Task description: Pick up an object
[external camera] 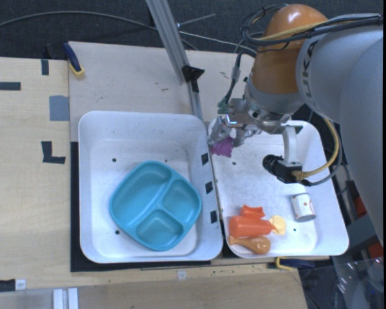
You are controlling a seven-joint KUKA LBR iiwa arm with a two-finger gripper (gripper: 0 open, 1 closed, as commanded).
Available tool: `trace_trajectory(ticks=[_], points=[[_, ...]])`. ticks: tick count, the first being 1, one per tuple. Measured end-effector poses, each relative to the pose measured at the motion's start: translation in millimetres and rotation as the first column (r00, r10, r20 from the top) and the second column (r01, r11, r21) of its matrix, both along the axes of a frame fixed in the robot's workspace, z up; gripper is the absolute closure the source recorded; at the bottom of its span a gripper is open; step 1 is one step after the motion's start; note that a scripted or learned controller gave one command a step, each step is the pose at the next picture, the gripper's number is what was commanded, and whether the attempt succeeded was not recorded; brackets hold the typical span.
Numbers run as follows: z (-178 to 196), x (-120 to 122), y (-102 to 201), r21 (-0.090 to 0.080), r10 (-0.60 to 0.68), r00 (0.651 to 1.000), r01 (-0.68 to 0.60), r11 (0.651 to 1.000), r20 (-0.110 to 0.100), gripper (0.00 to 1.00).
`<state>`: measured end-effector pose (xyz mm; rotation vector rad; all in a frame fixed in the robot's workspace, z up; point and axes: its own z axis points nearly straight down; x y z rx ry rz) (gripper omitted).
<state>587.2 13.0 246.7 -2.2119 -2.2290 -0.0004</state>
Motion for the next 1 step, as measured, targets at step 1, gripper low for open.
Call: trace_trajectory(ticks=[1], points=[[-10.5, 12.4, 59.8, 0.0, 0.0, 1.0, 0.0, 1.0, -0.001, 1.0]])
